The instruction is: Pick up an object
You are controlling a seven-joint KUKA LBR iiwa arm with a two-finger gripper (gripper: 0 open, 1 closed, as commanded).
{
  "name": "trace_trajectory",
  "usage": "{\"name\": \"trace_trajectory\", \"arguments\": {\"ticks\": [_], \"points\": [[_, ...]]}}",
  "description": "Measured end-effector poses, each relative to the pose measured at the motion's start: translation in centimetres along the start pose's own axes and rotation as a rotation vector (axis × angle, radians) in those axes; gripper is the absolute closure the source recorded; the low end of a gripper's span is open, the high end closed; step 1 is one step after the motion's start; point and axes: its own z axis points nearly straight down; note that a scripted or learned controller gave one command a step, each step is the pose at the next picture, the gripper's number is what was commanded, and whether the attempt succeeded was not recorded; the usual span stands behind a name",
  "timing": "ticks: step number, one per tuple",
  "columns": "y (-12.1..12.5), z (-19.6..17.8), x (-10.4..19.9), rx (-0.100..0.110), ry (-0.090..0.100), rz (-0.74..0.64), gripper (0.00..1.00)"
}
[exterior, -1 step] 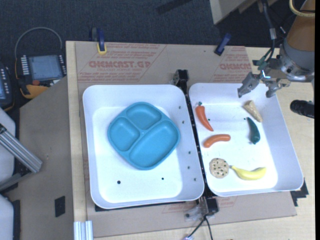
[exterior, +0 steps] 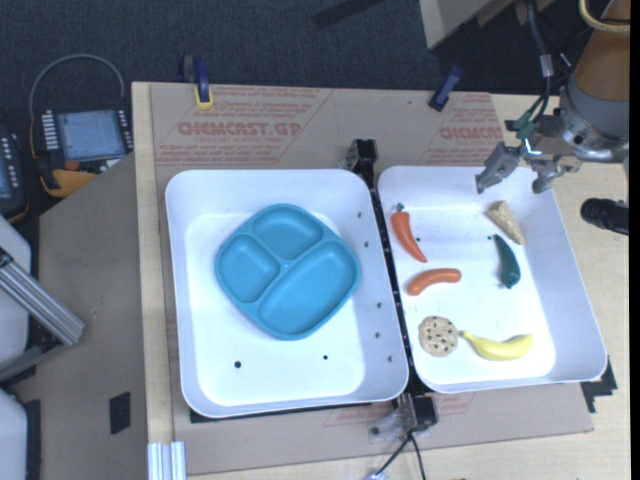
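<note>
Gripper [exterior: 520,168] fingers apart, gripping nothing, above right bin [exterior: 572,268], tan wedge [exterior: 506,221] just below, long axis 11-to-5 o'clock

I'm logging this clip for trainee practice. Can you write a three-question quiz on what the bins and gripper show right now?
1. True or false: the blue divided plate lies in the same bin as the banana.
2. Which item lies nearest the gripper? A) cookie B) beige wedge C) sausage
3. Fill in: the carrot lies by the right bin's ____ wall.

Key:
1. False; the plate sits alone in the left bin.
2. B.
3. Left; the wall next to the other bin.
</note>
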Motion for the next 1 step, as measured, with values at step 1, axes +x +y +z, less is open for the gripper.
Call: {"name": "trace_trajectory", "arguments": {"ticks": [1], "points": [[-0.46,5.43,-0.78,0.002,0.001,0.001,0.0]]}}
